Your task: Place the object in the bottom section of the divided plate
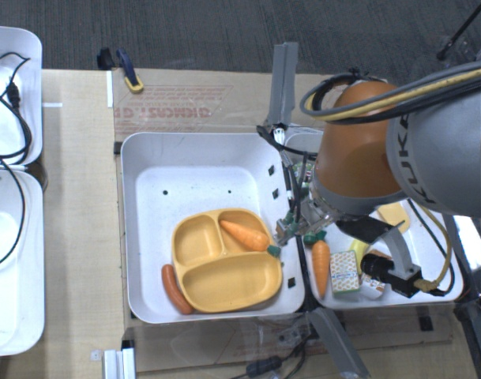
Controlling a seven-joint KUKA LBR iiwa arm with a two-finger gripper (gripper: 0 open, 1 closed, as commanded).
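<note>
above bin divider, fingers [297, 229] near carrot [244, 233] on divided plate [224, 283].

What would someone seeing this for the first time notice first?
Most likely the big grey arm with its orange band, reaching in from the right and covering much of the right bin. Next, the yellow divided plate in the left bin, with a carrot lying in its upper right section and a sausage just outside its left edge. A second carrot lies in the right bin, below the pincer.
</note>
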